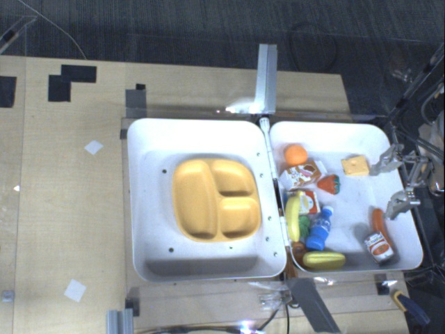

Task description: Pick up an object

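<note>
Silver fingers of the gripper [395,181] sit spread apart at the right bin's [348,132] right rim, holding nothing. Toy food lies in that bin: an orange [295,154], cheese [354,165], a blue bottle [318,230]. A yellow tray [214,198] fills the left bin [149,186].

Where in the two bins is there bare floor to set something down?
Left bin: a bare margin rings the yellow divided tray, widest along its near side. Right bin: open floor between the cheese block, strawberry and hot dog. Its left side, orange down to blue bottle, is crowded.
</note>
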Motion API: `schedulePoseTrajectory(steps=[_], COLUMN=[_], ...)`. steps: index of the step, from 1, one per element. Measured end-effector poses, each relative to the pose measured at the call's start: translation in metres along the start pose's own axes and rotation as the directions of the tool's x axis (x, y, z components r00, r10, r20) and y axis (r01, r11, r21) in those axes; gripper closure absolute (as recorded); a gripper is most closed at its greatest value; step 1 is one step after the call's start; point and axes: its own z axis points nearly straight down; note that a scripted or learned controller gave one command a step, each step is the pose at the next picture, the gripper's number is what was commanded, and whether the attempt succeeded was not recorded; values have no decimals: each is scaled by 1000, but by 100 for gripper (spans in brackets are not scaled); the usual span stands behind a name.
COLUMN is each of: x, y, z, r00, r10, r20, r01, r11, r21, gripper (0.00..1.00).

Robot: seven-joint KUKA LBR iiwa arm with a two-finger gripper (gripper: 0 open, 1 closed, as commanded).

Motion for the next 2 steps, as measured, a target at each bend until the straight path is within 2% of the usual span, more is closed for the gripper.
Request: schedulePoseTrajectory(steps=[1,2], x=[0,-77], y=[0,3], z=[0,141], r00=[1000,939], r10=[0,345], r20=[0,-7], r01=[0,-345], r11=[1000,939], r21=[0,0], gripper=[0,0])
